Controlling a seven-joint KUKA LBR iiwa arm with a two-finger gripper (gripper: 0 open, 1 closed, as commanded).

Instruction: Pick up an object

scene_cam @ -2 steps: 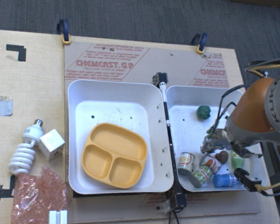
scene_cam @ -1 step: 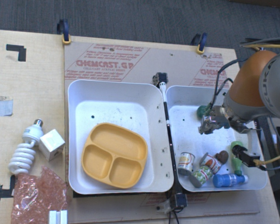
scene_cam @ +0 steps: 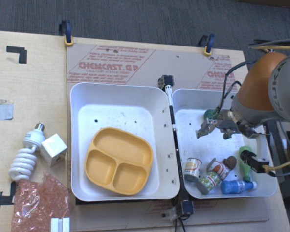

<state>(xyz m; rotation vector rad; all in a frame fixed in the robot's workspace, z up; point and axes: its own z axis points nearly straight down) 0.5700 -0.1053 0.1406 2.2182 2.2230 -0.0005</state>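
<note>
Grey two-finger gripper (scene_cam: 215, 128) hanging over the upper middle of the right shallow white bin (scene_cam: 185, 103), fingers spread apart, nothing between them, apparently poised above bare floor rather than over any object. Candidates for picking crowded at five to six o'clock of that bin, probably pushed into the low corner: small labelled metal can (scene_cam: 192, 167), second tipped can (scene_cam: 209, 181), brown rounded lump (scene_cam: 230, 162), blue plastic bottle lying flat (scene_cam: 237, 186), green plastic piece (scene_cam: 245, 155) at three o'clock. Left shallow white bin (scene_cam: 80, 97) holding a yellow three-compartment plastic tray (scene_cam: 118, 160), tilted, toward six o'clock.
</note>
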